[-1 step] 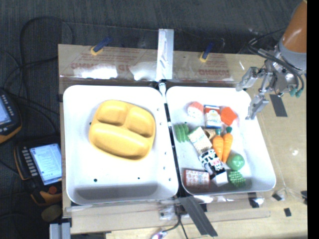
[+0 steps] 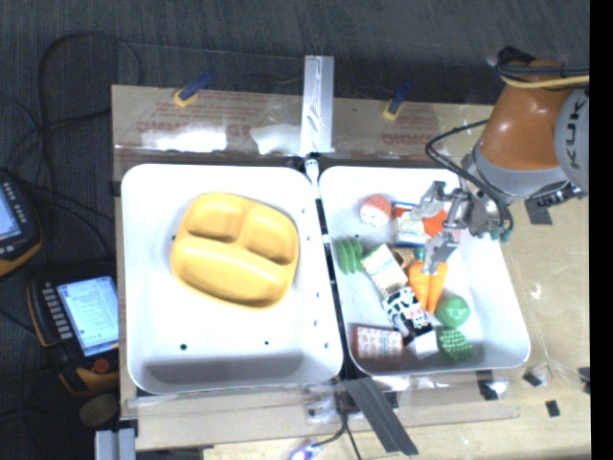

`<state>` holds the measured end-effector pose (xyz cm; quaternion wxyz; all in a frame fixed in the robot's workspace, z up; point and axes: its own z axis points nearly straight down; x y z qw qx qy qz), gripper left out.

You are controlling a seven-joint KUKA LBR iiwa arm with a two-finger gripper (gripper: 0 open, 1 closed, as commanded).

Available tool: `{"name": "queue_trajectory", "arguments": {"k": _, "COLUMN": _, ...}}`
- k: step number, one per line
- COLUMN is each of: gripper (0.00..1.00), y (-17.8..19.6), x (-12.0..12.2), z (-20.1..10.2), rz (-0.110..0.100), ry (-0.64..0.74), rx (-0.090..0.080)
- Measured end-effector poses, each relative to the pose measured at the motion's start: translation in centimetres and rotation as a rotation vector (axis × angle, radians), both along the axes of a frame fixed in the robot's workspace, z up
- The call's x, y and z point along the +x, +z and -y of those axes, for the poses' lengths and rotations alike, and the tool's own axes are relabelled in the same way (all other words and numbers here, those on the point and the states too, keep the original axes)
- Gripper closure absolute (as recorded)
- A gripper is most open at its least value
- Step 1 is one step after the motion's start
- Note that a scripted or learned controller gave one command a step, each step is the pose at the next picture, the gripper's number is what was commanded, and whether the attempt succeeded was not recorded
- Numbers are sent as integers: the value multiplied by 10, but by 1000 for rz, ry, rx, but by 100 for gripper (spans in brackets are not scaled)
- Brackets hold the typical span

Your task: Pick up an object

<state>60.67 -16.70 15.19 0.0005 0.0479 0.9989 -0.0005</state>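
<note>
At the near edge of the right bin [image 2: 512, 338] lie a flat red-brown packet [image 2: 375, 342] on the left and a knobbly green toy [image 2: 455, 344] on the right, with a small white block [image 2: 423, 342] between them. Just beyond these sit a black-and-white cow-patterned toy [image 2: 407, 309] and a round green ball [image 2: 453, 310], the ball to the right. An orange carrot-shaped toy [image 2: 428, 285] stands between them, pointing near, its far end under the tool [image 2: 442, 241]. Left of the carrot lies a white carton with a green edge [image 2: 385, 267], and a ribbed green piece [image 2: 349, 255] rests against the bin's left wall. The tool hangs over the middle of the right bin, above the carrot's far end; whether it is released or clenched cannot be told, and nothing is visibly between its parts. Beyond it sit a blue-and-white box [image 2: 414, 224] and a round white-and-red object [image 2: 375, 210]. The left bin [image 2: 153, 353] holds a yellow divided tray [image 2: 235, 247], turned upside down. The grey arm with its orange band [image 2: 525, 132] comes in from the far right over the counter [image 2: 565, 286].
</note>
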Motion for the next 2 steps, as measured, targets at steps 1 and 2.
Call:
{"name": "queue_trajectory", "arguments": {"k": 1, "gripper": 0, "y": -62, "x": -49, "z": -7, "rz": 11, "ry": -48, "rx": -5}}
{"name": "queue_trajectory", "arguments": {"k": 2, "gripper": 0, "y": -61, "x": -98, "z": -21, "rz": 17, "ry": -131, "rx": -4}}
